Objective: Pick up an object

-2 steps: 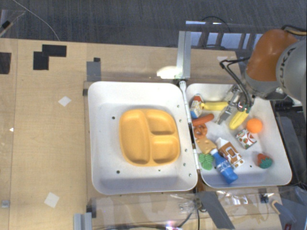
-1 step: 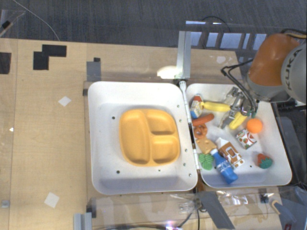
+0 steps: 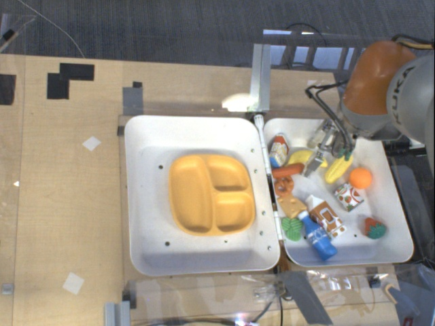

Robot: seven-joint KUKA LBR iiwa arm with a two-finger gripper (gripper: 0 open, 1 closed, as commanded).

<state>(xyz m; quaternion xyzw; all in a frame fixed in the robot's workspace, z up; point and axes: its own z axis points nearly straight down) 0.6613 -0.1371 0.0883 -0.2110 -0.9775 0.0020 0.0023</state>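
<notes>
Gripper (image 3: pixel 325 149) hung low over the right bin (image 3: pixel 401 212) when you looked, its fingers spread a little with nothing between them. You had a yellow banana (image 3: pixel 338 168) just to its right, touching or nearly touching one finger, and a second yellow piece (image 3: pixel 299 157) just to its left. Further left sat a red sausage (image 3: pixel 285 171), with a small red-and-white carton (image 3: pixel 278 148) above that. Below the gripper you saw an orange ball (image 3: pixel 361 177), a strawberry-printed box (image 3: pixel 349 196), a blue bottle (image 3: pixel 319 241), a green toy (image 3: pixel 292 230) and a red-and-green toy (image 3: pixel 374 228). Well to the left, your other bin (image 3: pixel 149 250) carried a yellow divided tray (image 3: pixel 211 193).
</notes>
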